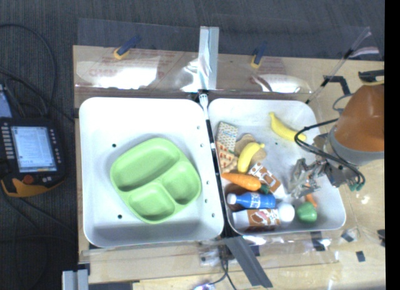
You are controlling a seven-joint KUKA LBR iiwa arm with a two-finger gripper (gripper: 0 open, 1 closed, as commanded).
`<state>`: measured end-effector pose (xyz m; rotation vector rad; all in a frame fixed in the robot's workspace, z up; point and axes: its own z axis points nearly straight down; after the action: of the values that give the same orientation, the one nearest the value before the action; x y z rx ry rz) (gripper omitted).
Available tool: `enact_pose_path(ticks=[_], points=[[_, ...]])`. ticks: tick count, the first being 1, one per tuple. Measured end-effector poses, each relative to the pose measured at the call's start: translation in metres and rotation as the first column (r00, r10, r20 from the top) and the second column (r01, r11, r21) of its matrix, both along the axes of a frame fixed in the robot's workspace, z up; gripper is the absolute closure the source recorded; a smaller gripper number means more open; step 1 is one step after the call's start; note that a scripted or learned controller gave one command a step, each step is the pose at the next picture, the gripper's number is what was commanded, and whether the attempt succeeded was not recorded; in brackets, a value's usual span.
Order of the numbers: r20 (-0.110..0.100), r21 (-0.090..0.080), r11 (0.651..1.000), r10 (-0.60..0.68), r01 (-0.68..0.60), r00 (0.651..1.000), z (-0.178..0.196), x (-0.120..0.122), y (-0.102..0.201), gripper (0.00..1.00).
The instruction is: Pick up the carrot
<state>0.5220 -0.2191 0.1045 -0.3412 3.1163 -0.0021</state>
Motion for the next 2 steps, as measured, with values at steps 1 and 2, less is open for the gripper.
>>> enact_pose_path(ticks=[1,2], points=[[-0.006,0.001,0.972,0.235,-0.235,0.972,0.079,-0.017,-0.003,1.00],[-0.010,0.006,0.897,0.442,-0.441,0.897,0.043,-0.018,-0.002,1.00]])
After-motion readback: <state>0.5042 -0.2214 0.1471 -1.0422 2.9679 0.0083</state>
